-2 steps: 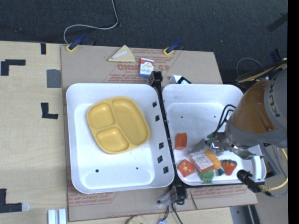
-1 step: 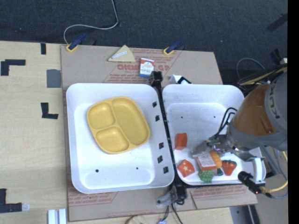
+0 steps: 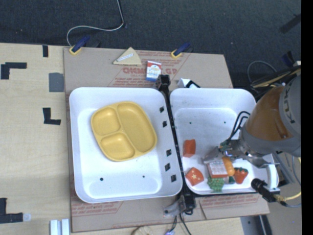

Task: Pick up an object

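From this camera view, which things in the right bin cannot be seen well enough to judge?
- Gripper: in the camera view the wrist covers it, so its state is unclear.
- Small box and orange piece: partly under the gripper; label too small to read.
- Green item: small and blurred.
- Arm: cut off at the right edge.

A brown cardboard sheet (image 3: 146, 67) covers the pale wooden bench (image 3: 29, 131). Beyond its far edge lies dark blue carpet (image 3: 195, 13), crossed by a thin white cable (image 3: 105, 28). Black tape marks (image 3: 49, 116) sit left of the cardboard.
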`<state>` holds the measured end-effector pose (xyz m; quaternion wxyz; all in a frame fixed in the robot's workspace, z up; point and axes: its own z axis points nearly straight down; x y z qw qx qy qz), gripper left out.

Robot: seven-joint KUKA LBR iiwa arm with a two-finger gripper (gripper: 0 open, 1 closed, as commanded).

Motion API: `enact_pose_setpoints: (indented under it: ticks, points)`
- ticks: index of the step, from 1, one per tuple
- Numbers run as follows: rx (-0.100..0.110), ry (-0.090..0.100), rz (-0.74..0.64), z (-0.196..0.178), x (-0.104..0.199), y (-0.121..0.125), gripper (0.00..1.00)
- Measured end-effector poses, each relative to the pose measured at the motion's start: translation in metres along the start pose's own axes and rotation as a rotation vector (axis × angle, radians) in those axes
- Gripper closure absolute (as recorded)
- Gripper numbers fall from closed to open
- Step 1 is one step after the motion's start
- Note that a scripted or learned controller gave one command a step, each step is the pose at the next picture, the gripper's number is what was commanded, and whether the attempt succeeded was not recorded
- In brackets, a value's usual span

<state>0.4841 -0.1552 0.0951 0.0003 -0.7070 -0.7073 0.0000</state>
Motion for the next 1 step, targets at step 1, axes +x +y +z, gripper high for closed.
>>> enact_pose_setpoints:
  ticks: [1]
  points:
    - [0.0, 0.0, -0.002, -0.0891, 0.0851, 0.0203, 1.0]
